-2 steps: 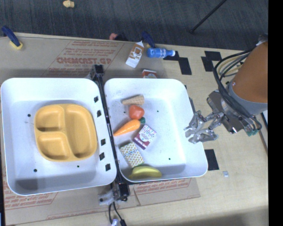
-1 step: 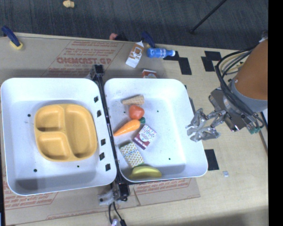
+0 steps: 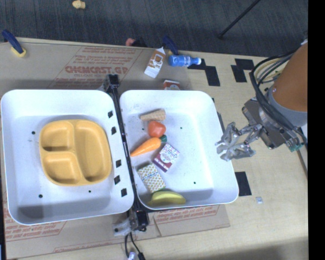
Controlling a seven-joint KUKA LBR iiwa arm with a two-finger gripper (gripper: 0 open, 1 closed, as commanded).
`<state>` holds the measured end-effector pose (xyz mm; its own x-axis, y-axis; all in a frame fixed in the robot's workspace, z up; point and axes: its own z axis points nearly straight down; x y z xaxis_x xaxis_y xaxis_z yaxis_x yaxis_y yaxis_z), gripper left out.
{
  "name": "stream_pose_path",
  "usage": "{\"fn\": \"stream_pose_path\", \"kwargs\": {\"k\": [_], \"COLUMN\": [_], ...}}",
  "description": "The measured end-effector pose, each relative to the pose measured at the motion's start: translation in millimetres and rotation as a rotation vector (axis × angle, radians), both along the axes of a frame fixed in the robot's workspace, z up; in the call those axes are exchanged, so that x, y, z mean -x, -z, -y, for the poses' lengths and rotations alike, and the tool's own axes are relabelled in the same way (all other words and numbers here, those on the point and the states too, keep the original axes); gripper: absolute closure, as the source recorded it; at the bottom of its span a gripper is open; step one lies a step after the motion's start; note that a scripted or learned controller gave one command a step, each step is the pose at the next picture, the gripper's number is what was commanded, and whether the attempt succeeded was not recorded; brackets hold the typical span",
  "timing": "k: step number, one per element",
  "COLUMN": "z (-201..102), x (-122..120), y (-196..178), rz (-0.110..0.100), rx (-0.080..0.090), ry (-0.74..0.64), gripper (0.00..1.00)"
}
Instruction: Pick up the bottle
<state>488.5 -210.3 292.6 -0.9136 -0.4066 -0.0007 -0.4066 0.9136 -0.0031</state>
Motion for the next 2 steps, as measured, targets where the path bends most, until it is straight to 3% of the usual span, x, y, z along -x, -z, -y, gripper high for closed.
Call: {"fn": "stream_pose_path", "kwargs": {"k": [1,2], "z": [0,0], "x": [-1,-1], "y": [-11,35], "rz": [0.001,-0.004], "rx": [0.001,-0.003], "ry": [0.000,-0.181], "gripper": [1.00,1.00]}}
